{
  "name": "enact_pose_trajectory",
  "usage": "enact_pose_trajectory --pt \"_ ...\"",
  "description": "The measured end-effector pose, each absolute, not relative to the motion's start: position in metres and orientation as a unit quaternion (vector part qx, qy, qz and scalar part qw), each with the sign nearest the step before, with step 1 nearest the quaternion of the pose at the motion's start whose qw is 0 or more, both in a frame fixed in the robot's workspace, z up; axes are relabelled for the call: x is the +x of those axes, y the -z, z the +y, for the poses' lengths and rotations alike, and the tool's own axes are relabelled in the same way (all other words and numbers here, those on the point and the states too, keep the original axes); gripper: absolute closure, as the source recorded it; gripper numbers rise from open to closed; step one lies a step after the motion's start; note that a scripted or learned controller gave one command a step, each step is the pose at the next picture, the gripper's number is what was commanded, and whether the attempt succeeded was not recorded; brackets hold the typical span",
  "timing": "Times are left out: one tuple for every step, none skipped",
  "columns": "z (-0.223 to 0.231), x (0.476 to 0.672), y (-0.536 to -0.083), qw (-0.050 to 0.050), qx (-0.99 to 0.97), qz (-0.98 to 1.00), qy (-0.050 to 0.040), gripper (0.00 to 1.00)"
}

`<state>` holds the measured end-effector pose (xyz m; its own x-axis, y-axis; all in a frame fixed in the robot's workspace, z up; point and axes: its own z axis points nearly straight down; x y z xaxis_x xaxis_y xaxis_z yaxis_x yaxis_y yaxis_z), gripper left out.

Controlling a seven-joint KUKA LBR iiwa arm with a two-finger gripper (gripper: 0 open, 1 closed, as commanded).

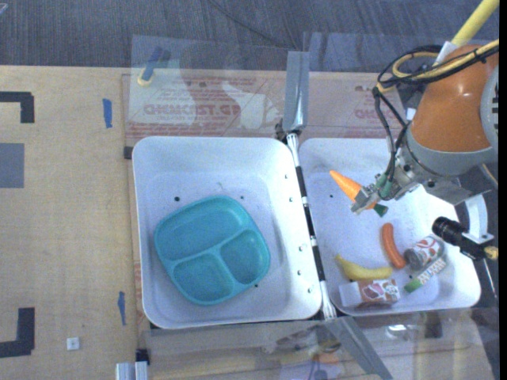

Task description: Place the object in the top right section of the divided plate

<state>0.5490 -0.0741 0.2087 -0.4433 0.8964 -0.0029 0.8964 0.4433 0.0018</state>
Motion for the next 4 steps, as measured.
enact_pose_trajectory --pt "-0.053 0.541 -0.184 -0.001 0.581 0.814 0.0002 1.00" --pt "0.019 0.566 -0.202 0.002 0.537 0.844 -0.0006 1.00" --pt "0.118 0.576 -0.223 0.001 0.556 0.831 -0.0005 1.00" --pt "0.195 0.549 -0.221 0.000 0.556 0.831 0.0005 1.00"
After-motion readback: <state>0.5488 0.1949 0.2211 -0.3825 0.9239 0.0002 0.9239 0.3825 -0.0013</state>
